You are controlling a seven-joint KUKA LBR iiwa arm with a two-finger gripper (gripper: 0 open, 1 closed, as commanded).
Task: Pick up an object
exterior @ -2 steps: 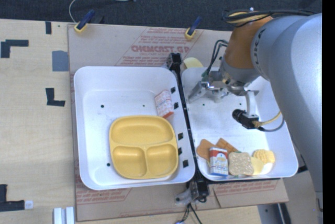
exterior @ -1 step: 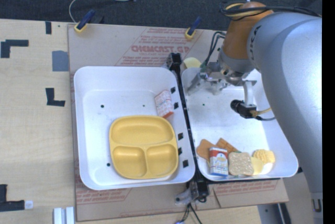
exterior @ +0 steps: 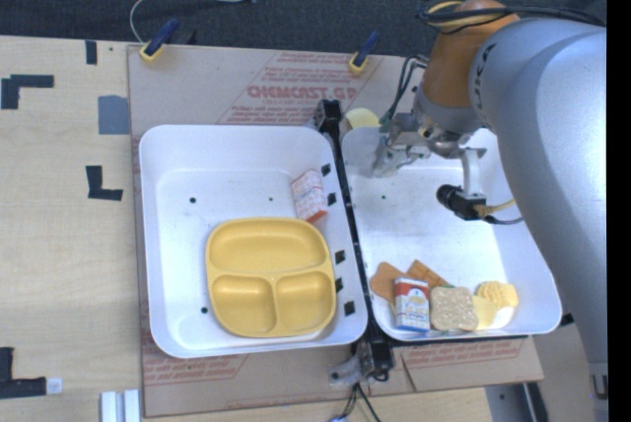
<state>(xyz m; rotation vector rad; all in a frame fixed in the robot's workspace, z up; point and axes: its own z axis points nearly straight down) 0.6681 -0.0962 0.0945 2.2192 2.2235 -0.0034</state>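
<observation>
My gripper (exterior: pixel 386 158) hangs low over the far left corner of the right bin (exterior: pixel 493 247), below the orange band of the arm. A pale yellow round object (exterior: pixel 361 118) lies just beyond that corner, close to the gripper. Along the right bin's front wall lie orange crackers (exterior: pixel 388 277), a red and white can (exterior: pixel 411 303), a slice of bread (exterior: pixel 454 309) and a yellow ridged piece (exterior: pixel 496 300). In the left bin (exterior: pixel 173 213) a small white and red carton (exterior: pixel 309 194) leans near the divider, behind a yellow divided plate (exterior: pixel 271 274).
The grey arm covers the right side of the view and overhangs the right bin's far edge. A black cable connector (exterior: pixel 461 202) hangs over the right bin. Clamps (exterior: pixel 156 45) hold the cardboard base at the back.
</observation>
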